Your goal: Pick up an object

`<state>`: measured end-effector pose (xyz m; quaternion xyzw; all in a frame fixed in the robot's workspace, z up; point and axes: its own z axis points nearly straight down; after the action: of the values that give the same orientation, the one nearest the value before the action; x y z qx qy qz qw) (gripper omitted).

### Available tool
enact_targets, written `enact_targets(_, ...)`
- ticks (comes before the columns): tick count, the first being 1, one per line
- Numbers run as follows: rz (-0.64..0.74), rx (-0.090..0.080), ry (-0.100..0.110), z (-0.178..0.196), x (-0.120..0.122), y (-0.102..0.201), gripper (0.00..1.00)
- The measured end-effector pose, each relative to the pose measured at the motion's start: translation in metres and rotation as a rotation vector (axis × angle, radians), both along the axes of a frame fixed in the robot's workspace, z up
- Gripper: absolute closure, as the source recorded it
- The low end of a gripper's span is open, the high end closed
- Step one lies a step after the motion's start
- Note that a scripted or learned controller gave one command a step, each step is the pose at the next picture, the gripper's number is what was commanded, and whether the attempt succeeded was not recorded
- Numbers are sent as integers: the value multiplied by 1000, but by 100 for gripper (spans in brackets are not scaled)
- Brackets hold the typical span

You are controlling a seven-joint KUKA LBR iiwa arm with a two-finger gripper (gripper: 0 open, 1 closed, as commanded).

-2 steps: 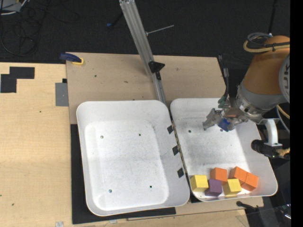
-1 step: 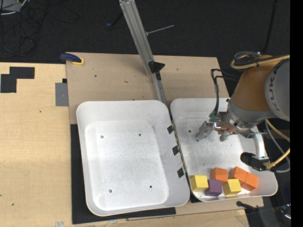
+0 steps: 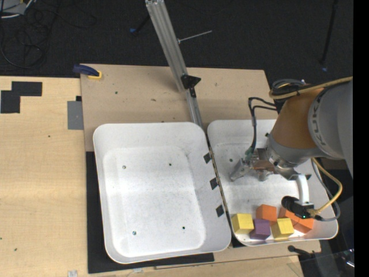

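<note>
Several small blocks lie along the near edge of the right bin (image 3: 230, 133): a yellow block (image 3: 243, 221), a purple block (image 3: 261, 229), an orange block (image 3: 266, 212), a second yellow block (image 3: 282, 228) and a second orange block (image 3: 304, 224). My gripper (image 3: 249, 173) hangs low over the middle of the right bin, well back from the blocks. Its two grey fingers (image 3: 236, 172) stand apart, open, with only bare bin floor between them. The wrist and the orange band (image 3: 293, 123) cover the bin's right side.
The left bin (image 3: 153, 189) sits beside the right one, with black clips on the shared wall (image 3: 211, 172). A slanted aluminium rail (image 3: 173, 51) rises behind the bins. Cables and a black connector (image 3: 290, 203) hang from the wrist, just above the orange blocks.
</note>
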<state>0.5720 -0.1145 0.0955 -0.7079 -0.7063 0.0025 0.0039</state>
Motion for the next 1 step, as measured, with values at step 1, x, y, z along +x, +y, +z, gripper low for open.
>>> enact_targets(1, -12, -1, -4, 13, 1, -3, 100)
